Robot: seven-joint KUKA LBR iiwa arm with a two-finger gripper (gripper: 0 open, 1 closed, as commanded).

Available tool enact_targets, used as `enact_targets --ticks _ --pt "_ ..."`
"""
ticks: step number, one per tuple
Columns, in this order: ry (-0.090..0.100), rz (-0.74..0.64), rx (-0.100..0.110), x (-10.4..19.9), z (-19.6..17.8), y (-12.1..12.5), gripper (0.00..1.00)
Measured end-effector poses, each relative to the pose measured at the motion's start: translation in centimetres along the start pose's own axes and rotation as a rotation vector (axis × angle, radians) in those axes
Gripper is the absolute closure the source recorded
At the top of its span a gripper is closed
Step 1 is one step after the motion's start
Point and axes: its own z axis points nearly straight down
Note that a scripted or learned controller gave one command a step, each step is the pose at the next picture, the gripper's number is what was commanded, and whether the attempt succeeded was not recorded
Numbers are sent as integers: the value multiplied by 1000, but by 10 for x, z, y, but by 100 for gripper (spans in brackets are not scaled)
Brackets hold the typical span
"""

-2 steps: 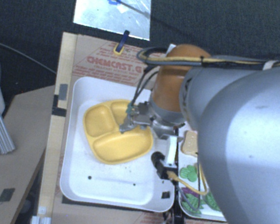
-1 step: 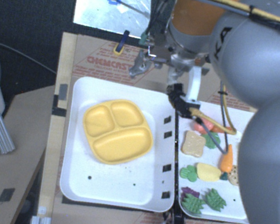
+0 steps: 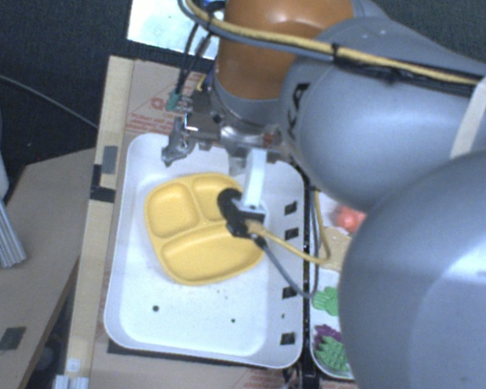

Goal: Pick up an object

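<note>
Near the frame's center, a yellow divided plate [image 3: 200, 228] with 3 compartments lies tilted in the left white bin [image 3: 199, 335], while the gripper [image 3: 218, 152] hangs at its upper edge, its grasp impossible to tell.

You have a yellow divided plate [image 3: 199, 232] lying flat in the left bin [image 3: 139, 310], toward its far edge. It has three compartments, apparently, facing up. Its far right rim is partly covered.
</note>
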Motion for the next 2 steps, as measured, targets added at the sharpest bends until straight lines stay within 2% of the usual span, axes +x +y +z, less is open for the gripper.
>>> enact_targets --ticks 1,2 --pt "-2 -1 -6 -5 -14 3 100" --pt "-3 14 -5 -55 -35 -13 100"
